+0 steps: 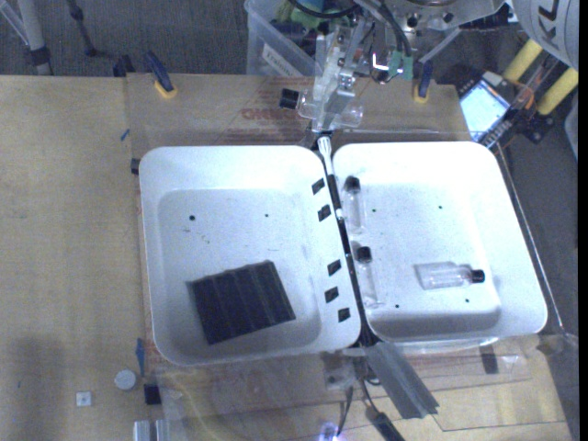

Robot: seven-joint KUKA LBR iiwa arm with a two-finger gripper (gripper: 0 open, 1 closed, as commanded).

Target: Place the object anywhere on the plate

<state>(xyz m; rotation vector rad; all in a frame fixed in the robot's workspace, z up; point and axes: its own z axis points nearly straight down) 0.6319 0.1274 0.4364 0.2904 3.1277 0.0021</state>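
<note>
A small clear bottle (447, 276) with a dark cap lay on its side in the right bin (514, 200), toward the near right part of the floor, cap pointing right. The dark ribbed plate (243, 300) sat flat in the left bin (165, 177), well apart from it across the divider. The hand (336, 108) hung above the far edge of the table (55, 209), near the gap between the bins; its state could not be told. The bottle looked light, rigid and smooth, likely to roll or slip, so a grip across the middle of its body, square to its long axis, seemed safest.
</note>
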